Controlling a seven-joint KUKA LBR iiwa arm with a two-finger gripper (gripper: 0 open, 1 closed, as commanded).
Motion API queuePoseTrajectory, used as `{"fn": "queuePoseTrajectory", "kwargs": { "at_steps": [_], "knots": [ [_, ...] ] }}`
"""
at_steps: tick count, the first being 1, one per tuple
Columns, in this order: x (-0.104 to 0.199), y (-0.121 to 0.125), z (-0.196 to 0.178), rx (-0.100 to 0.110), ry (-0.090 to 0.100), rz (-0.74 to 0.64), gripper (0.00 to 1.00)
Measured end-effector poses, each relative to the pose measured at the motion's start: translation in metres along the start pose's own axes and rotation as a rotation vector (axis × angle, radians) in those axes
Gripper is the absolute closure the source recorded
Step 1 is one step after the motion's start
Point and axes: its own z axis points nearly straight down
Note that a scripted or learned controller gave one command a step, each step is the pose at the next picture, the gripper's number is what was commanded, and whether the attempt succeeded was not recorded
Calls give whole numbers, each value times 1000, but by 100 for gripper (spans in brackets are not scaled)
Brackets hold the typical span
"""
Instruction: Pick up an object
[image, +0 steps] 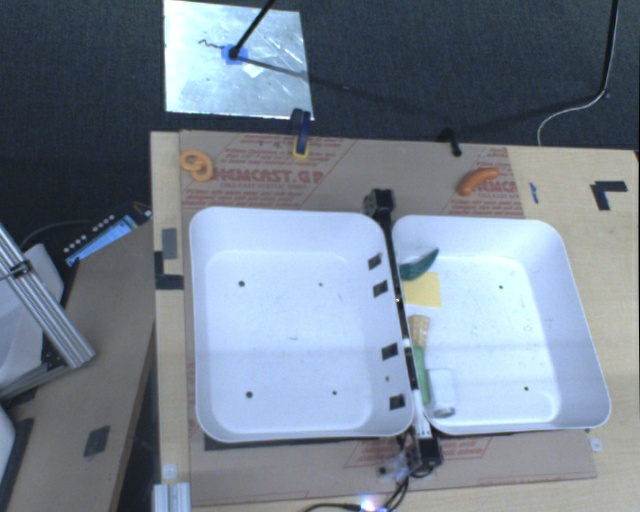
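Along the right bin's (560, 300) left wall lie a teal piece (420, 263), yellow square (421, 291) and brush (420, 350). Gripper state: cannot tell. Best target: yellow square; descend clear of the wall.

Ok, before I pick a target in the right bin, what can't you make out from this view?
- Clear item near the right bin front-left corner: too faint against white to identify.
- Green strip and tan piece: too small to name; whether they touch is unclear.
- Teal object above the yellow square: shape blurred.
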Motion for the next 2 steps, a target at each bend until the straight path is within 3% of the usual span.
{"fn": "queuePoseTrajectory", "kwargs": {
  "at_steps": [1,2],
  "knots": [
    [73,0,102,11,5,-6,100],
    [66,0,-5,-10,-2,0,100]
  ]
}}
